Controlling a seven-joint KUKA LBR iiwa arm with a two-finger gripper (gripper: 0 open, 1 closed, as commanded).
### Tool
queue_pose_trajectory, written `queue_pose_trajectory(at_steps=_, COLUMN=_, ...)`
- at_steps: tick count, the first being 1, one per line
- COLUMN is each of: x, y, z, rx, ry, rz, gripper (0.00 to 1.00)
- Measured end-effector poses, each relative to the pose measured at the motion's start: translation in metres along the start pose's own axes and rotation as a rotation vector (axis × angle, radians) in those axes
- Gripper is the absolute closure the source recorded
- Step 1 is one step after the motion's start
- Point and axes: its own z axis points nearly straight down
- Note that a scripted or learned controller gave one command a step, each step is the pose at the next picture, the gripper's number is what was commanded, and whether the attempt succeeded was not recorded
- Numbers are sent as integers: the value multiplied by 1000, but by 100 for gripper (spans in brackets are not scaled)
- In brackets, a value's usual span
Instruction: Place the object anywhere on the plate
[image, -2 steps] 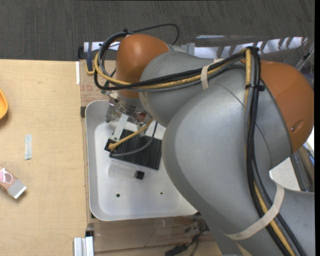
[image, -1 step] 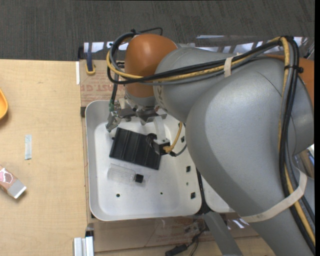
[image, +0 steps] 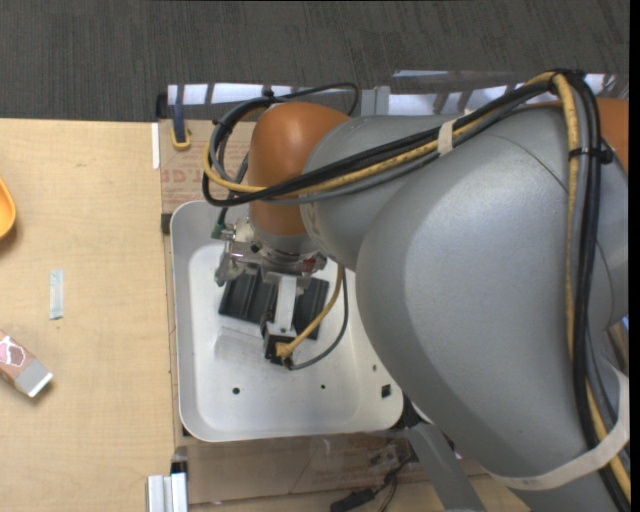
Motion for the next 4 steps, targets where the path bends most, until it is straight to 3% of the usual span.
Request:
queue_pose_trajectory(at_steps=1, x=11, y=7, z=-59, rx=-1, ry=0, rz=516, gripper=0)
queue_pose_trajectory(at_steps=2, x=-7, y=-80, z=26, rx=-1, ry=-1, rz=985, gripper=0)
queue_pose_trajectory(at_steps=3, x=-12, y=-113, z=26, rx=-2, ry=0, rz=1192, gripper=0)
queue_pose_trajectory(at_steps=4, x=-7, y=-84, z=25, rx=-2, ry=1, rz=1192, gripper=0)
